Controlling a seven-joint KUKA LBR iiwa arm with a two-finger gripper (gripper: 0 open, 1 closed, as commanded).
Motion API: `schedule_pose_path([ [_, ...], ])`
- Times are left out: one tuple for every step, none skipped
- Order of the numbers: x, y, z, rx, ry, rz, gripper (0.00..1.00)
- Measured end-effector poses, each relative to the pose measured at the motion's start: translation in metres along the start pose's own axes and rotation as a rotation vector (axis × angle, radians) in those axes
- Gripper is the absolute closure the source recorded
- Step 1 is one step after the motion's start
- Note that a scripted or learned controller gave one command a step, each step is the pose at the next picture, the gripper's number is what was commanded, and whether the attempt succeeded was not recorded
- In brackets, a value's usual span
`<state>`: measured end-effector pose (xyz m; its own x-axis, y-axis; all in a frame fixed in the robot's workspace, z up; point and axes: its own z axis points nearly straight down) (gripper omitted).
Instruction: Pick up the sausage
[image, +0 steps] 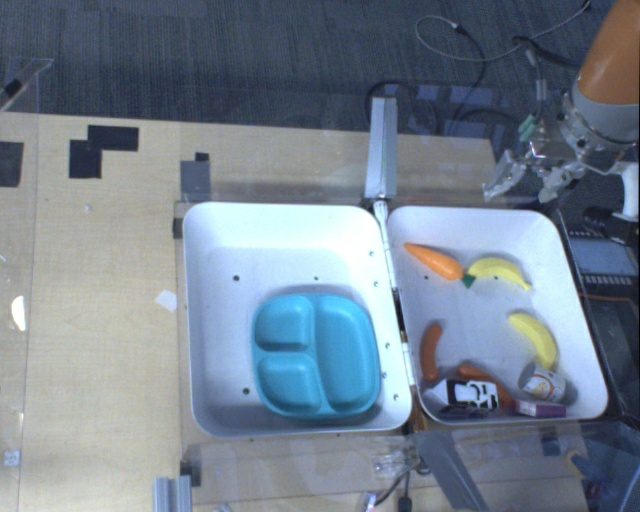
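Observation:
The sausage (431, 350), reddish-brown and short, lies upright along the left wall of the right bin (565, 262), in its lower half. My gripper (528, 180) hangs above the bin's far right rim, well away from the sausage, up and to the right of it. Its two fingers are spread open with nothing between them. The orange band of the arm (608, 60) shows at the top right corner.
In the right bin lie a carrot (433, 261), two bananas (498, 271) (535, 337), a small can (543, 383), a purple box (540, 408), and a black-and-white item (470, 395) beside another reddish piece (480, 377). The left bin (230, 250) holds a blue divided plate (315, 353).

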<state>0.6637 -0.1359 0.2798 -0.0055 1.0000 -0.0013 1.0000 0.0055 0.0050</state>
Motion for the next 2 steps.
schedule_pose_path([
  [0.025,-0.073,0.145,0.002,0.001,-0.014,0.0],
  [-0.001,-0.134,0.19,-0.006,0.0,0.013,0.0],
])
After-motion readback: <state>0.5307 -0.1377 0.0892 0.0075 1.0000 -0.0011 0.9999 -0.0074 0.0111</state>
